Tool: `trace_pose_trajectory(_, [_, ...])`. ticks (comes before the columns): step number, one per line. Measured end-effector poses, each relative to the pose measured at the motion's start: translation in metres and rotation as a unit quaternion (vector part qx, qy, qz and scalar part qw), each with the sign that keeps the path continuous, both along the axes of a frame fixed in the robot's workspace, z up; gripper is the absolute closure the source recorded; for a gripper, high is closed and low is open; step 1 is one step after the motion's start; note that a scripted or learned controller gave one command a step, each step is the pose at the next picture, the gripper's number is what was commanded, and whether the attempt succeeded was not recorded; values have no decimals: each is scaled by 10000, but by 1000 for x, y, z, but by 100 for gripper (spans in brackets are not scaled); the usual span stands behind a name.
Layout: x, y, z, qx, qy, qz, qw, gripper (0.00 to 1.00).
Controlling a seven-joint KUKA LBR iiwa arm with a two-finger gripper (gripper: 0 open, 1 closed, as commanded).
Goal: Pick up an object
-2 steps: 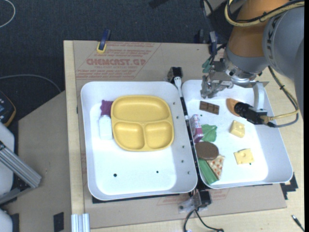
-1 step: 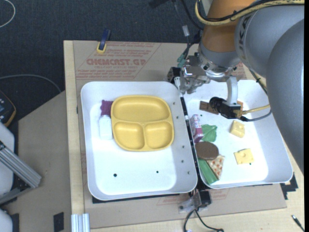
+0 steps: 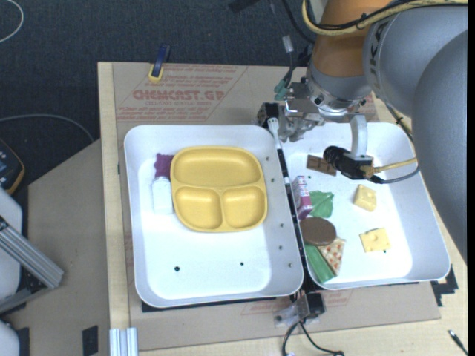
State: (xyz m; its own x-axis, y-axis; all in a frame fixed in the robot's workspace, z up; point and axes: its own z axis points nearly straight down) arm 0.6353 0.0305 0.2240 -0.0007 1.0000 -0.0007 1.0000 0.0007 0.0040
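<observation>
The grey arm with its orange band (image 3: 349, 6) hangs its claw (image 3: 297, 121), grip state impossible to tell, at twelve o'clock of the right white bin (image 3: 423, 221), left of two yellow cheese-like blocks (image 3: 364, 197) at three o'clock.

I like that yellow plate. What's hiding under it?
Peeking from under the left rim of the yellow plate are a purple thing and a white bottle. The plate covers their right parts, and anything else beneath it is hidden.
</observation>
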Motion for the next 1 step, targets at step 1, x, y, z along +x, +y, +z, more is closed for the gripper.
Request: trace_pose_trajectory(1, [3, 9, 11, 2, -3, 5, 10000, 100])
